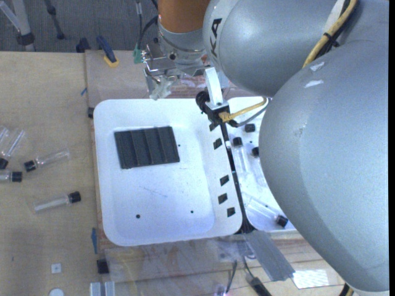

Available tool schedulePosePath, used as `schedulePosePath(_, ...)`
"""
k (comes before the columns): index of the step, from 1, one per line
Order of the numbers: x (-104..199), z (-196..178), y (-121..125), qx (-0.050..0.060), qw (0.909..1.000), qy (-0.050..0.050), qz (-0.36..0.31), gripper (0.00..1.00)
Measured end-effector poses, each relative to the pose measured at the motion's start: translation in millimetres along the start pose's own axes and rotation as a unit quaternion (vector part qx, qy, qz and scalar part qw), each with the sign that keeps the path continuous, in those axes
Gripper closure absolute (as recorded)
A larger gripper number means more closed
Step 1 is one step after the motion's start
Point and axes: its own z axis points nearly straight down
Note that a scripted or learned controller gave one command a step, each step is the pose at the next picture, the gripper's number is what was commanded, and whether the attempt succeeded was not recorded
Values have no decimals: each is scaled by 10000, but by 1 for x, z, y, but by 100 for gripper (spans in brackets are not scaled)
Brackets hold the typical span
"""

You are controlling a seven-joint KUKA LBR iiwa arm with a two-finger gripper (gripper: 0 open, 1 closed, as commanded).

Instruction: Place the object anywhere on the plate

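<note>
While the gripper (162, 86) hovers at the left bin's (111, 227) far rim, aim matters.
Grip state can't be told; centre over the dark ribbed plate (147, 147) before lowering.

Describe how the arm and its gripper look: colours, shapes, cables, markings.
The arm is made of big, rounded, glossy grey shells, with black KUKA lettering on one. An orange band rings it above the wrist, over a ribbed metal collar. A yellow cable runs along the upper shell. The gripper is a small silver metal assembly with pale, glassy-looking tips.
</note>
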Motion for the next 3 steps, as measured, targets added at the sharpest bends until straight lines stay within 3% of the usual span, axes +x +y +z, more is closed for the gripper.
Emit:
schedulePosePath(1,9,-12,-80,19,10000,1,3,100)
schedulePosePath(2,27,29,-148,25,9994,3,-353,100)
schedulePosePath(3,-19,-116,-159,2,9967,2,-816,100)
